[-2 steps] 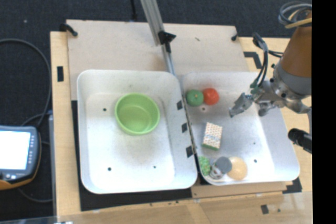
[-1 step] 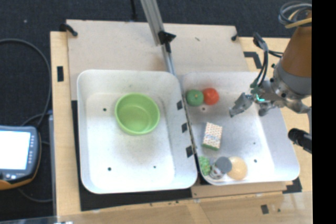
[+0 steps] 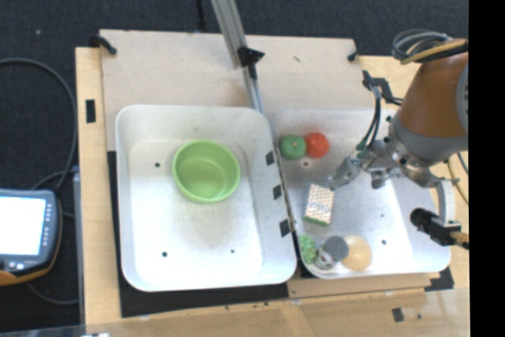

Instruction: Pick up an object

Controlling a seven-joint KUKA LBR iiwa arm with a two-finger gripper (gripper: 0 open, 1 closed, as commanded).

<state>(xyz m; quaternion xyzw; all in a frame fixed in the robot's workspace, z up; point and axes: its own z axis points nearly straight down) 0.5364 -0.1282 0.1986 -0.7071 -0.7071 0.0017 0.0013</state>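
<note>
The right bin [image 3: 394, 130] holds a green ball [image 3: 293, 146] and a red ball [image 3: 317, 144] side by side at its far left. A small pale box with green print [image 3: 319, 204] lies near the bin's middle. At the near left corner sit a small green piece [image 3: 306, 251], a grey round thing [image 3: 334, 247] and a tan egg-shaped thing [image 3: 357, 253]. My gripper [image 3: 359, 172] hangs over the bin's middle, just right of the box and above it in the view. Nothing shows between its fingers.
A green bowl [image 3: 207, 170] stands in the left bin [image 3: 142, 249]. A slanted metal pole [image 3: 225, 8] rises from the bench's back to the divide between the bins. A pendant with a screen [image 3: 24, 233] lies off the bench at left.
</note>
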